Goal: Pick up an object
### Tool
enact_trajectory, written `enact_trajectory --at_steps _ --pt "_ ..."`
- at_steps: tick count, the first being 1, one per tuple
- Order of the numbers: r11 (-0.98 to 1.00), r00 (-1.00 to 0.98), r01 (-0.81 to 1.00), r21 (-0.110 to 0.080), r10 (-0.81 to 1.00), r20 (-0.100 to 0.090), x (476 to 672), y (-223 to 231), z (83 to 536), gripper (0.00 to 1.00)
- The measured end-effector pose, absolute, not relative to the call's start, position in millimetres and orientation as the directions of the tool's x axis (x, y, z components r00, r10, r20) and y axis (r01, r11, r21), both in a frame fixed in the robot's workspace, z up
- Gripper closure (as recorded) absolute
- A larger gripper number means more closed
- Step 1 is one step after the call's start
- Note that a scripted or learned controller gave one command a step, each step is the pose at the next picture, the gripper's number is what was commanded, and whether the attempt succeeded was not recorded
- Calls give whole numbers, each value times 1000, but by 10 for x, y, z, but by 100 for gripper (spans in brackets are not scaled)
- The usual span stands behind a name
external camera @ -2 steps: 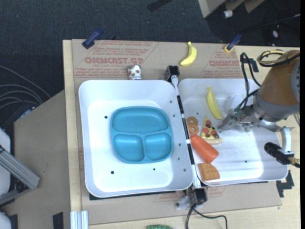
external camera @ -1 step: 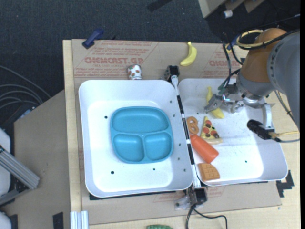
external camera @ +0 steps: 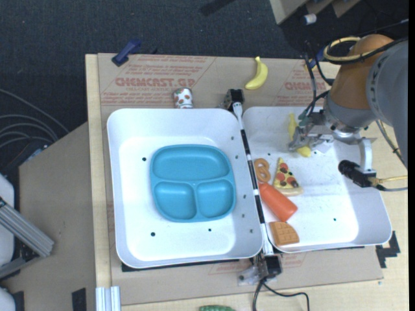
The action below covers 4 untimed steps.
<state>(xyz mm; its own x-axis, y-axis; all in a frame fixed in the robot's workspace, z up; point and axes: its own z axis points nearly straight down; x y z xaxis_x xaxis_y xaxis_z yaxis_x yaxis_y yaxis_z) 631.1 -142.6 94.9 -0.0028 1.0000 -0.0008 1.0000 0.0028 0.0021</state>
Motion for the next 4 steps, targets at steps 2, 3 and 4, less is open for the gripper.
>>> enact_trajectory --at_steps 2,3,4 --pt "1 -1 1000 -4 1000 2 5540 -260 2098 100" --pt "1 -1 1000 -4 1000 1 5233 209 2358 100" --pt "1 -1 1000 0 1000 0 5222 384 2586 100"
